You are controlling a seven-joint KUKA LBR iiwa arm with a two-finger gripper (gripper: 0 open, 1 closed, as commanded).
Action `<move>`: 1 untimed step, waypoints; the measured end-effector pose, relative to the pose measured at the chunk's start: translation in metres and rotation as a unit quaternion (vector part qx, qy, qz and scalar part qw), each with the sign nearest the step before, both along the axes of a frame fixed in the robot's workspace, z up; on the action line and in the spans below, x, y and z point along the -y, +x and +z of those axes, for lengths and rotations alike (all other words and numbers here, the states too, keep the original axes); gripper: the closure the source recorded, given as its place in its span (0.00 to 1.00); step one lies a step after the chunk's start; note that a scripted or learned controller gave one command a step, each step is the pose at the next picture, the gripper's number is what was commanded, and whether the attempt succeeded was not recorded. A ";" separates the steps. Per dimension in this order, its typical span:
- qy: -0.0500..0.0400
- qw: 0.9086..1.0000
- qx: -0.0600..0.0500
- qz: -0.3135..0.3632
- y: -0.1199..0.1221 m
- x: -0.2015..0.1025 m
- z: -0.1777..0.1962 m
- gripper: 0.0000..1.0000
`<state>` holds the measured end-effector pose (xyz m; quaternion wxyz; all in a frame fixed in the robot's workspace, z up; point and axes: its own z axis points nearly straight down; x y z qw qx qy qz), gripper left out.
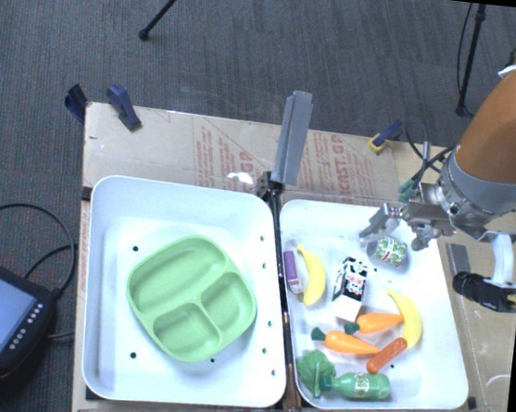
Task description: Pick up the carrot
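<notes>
— Two bins on the tabletop (190, 150), right? Which has the carrot?

— Bin on the view's right (447, 373). Carrot (351, 343) lies flat in the near half, green tip toward the view's left. It sits betw. a second orange veg (379, 323) above it, prob. another carrot but hard to tell at this res., and a reddish-orange piece (386, 354) touching its right end.

— Jaws?

— Apart, nothing betw. them. They hang at the far end of that bin, over a small round speckled item (390, 251), well apart from the carrot. Arm (502, 118) comes in from the view's right.

— Anything else nearby?

— Yellow banana (409, 319) just right of the orange veg, another banana (311, 275) nr the bin's left wall, cow-print carton (352, 282) betw. them. Green bottle (362, 385) lies below the carrot. Other bin (106, 228) holds a green divided plate (192, 298).
</notes>
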<state>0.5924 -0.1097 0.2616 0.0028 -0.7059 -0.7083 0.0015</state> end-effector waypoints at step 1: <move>-0.001 0.999 0.004 -0.047 -0.056 0.038 -0.163 0.00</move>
